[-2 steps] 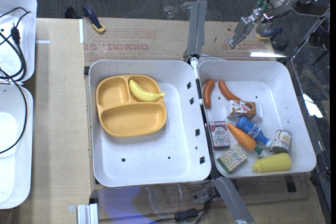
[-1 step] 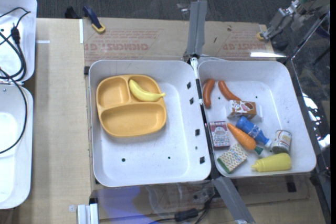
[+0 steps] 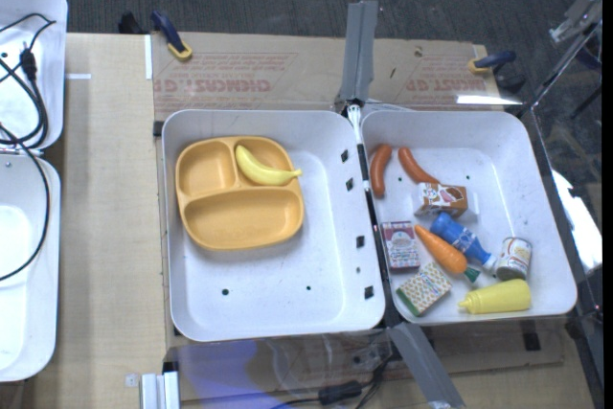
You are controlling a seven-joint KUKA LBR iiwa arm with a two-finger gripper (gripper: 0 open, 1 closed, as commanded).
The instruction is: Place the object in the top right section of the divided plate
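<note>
Banana (image 3: 263, 166) lies in top right section of divided plate (image 3: 239, 240); red carton (image 3: 399, 244) print blurred.

1. The printing on the small red-and-white carton (image 3: 399, 245) in the right white bin (image 3: 536, 206) is too small to read.
2. The label of the brown-and-white packet (image 3: 442, 199) is likewise unreadable.
3. The orange toy carrot (image 3: 442, 249) lies over the blue plastic bottle (image 3: 458, 238), hiding part of the bottle's body.
4. The green-checked flat box (image 3: 424, 289) has a pattern too fine to make out.
5. The white tub (image 3: 24, 62) at the left edge is cut off by the frame, and the black cables (image 3: 24, 96) on it run out of sight.
6. The lettering on the brown cardboard sheet (image 3: 249, 72) on the bench (image 3: 105, 206) appears upside down and blurred.
</note>
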